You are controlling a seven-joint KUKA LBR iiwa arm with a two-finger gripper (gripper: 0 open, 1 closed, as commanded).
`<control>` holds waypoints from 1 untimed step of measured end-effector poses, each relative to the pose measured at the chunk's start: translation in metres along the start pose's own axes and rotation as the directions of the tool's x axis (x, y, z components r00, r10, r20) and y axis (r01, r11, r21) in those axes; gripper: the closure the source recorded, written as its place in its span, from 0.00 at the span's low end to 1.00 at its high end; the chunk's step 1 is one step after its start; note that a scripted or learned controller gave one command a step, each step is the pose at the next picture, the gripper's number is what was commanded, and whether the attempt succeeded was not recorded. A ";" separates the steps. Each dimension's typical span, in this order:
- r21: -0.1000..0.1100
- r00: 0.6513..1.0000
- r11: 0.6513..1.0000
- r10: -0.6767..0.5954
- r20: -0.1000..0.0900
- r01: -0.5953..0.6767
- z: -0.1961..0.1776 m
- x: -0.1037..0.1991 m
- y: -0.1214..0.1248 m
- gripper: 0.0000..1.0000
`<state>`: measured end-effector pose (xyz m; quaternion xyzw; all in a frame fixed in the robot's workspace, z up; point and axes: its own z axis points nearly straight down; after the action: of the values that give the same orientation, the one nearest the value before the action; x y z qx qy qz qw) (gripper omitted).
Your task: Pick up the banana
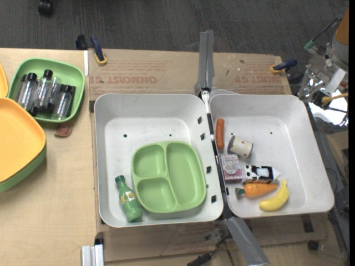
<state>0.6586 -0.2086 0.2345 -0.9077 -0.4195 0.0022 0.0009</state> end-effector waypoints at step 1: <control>-0.003 0.927 0.927 -0.375 -0.001 0.375 -0.008 -0.001 -0.009 1.00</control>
<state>0.6512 -0.2030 0.2424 -0.8109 -0.5852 0.0010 0.0005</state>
